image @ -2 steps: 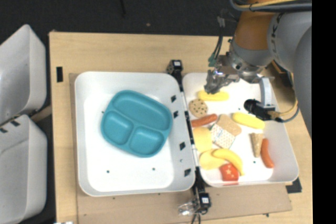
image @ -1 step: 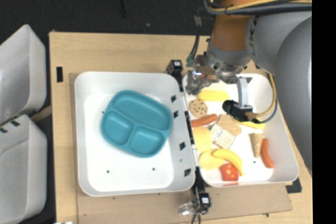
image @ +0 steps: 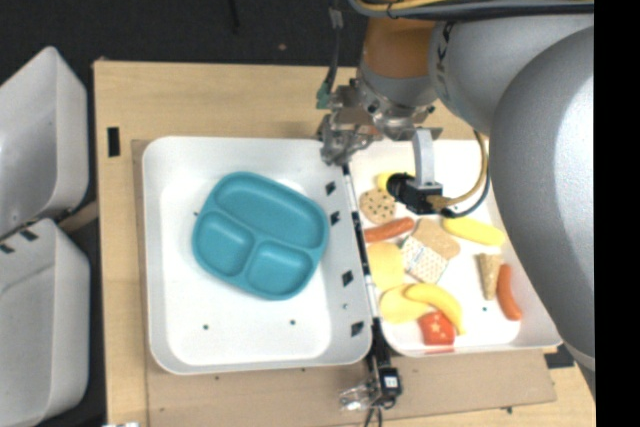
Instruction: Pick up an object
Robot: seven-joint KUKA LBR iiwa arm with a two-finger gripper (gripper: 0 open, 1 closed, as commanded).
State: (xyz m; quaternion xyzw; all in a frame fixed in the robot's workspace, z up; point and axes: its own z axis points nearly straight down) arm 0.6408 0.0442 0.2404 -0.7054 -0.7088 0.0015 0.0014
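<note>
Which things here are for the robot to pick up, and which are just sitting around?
For the job:
gripper
round cookie
sausage
cracker
banana
red tomato piece

Just lying about:
blue divided plate in the left bin
wooden bench

Plate (image: 261,235) in left bin (image: 165,315); food right.
</note>
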